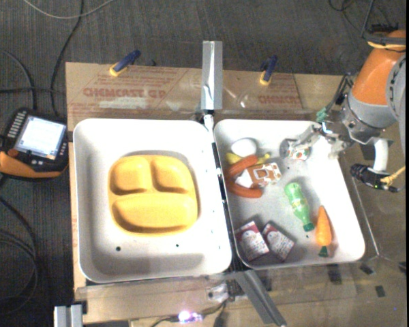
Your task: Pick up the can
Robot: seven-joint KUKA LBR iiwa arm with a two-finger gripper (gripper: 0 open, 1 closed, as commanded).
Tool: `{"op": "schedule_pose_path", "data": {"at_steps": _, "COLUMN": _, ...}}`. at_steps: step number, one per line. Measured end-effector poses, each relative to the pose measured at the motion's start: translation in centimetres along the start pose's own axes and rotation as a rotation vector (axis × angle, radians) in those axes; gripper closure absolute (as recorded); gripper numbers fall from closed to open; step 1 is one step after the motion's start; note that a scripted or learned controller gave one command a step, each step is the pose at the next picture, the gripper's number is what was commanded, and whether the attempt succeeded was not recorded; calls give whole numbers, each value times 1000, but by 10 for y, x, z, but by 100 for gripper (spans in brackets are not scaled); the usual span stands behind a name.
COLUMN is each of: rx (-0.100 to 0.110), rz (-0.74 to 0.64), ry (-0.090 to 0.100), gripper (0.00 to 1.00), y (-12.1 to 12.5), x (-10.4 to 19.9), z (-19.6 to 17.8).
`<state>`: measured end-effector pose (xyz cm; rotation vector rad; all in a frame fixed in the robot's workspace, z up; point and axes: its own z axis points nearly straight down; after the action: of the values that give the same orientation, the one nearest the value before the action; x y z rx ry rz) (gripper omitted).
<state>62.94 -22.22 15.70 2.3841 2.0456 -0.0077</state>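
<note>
Can (296,150) sits at 1 o'clock in the right bin (354,247), just beside my gripper (312,140). Finger state: cannot tell. Looks light, rigid, slick and round; I'd pinch across its sides mid-body.

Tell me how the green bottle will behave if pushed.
The green bottle lies on its side, so a sideways nudge would probably roll it. Its round body looks smooth, so perhaps slippery. The carrot close beside it might stop the roll.
</note>
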Motion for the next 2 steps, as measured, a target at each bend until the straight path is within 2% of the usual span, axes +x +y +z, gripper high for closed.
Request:
{"op": "schedule_pose_path", "data": {"at_steps": 1, "rx": -3, "rz": -54, "ry": 9, "gripper": 0, "y": 35, "x": 21, "z": 61}}
{"op": "schedule_pose_path", "data": {"at_steps": 2, "rx": -3, "rz": -56, "ry": 3, "gripper": 100, "y": 35, "x": 21, "z": 52}}
